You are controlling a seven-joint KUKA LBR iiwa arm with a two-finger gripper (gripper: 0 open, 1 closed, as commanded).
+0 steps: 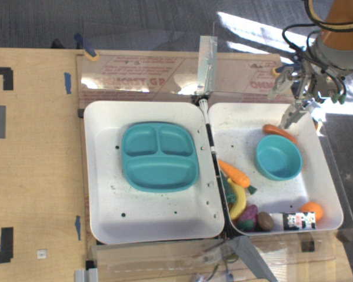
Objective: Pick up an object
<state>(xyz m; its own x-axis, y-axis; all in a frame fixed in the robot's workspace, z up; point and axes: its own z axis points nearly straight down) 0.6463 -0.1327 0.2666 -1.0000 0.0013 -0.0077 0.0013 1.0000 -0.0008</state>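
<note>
In the right bin (323,157), a teal bowl (278,159) sits upright, an orange sausage-shaped piece (279,131) touching its far rim. A carrot (234,173), a banana (238,200), purple grapes (247,214) and a brown piece (264,220) crowd the near-left corner; 1 orange (312,210) lies near-right.

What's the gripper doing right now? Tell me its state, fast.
Gripper: above the right bin's far side, near an orange item behind the teal bowl; open or shut cannot be told, nothing visibly held.
</note>
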